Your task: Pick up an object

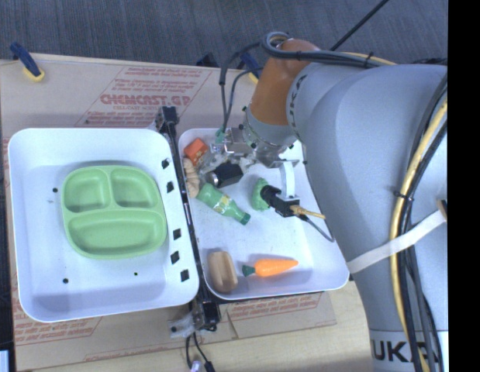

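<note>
Cardboard covered the bench, and on it two white bins sat side by side. From the overhead camera, the left bin held a green divided plate and the right bin a scatter of toy food. The gripper hung low over the right bin's far-left corner, among the items, and whether the claw was open or closed could not be told. Nearest to it lay a green bottle, just on the near side of the claw, its long axis slanting from the dividing wall toward the bin's middle. An orange-red piece sat just beside the claw in that far-left corner, hemmed by two walls. By my judgement the bottle was the easier target, with bare floor below its right flank. A carrot and a brown block lay along the near wall, well apart from the claw
</note>
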Robot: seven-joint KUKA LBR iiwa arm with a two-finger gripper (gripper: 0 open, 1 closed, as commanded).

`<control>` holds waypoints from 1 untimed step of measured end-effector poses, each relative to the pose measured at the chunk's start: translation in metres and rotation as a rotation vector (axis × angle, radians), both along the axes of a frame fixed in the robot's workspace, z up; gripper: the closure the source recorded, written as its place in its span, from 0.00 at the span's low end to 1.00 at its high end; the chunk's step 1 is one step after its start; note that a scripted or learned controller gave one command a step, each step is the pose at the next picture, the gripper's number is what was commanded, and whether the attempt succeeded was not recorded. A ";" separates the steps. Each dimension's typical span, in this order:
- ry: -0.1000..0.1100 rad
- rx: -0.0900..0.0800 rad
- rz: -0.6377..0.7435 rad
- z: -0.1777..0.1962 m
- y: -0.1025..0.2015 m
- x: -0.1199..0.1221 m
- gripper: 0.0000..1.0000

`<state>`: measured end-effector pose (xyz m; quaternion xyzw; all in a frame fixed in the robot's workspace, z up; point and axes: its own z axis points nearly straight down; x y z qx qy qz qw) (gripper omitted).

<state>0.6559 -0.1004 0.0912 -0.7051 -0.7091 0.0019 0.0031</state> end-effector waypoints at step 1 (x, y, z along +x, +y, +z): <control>0.003 0.000 0.006 0.010 0.000 0.000 1.00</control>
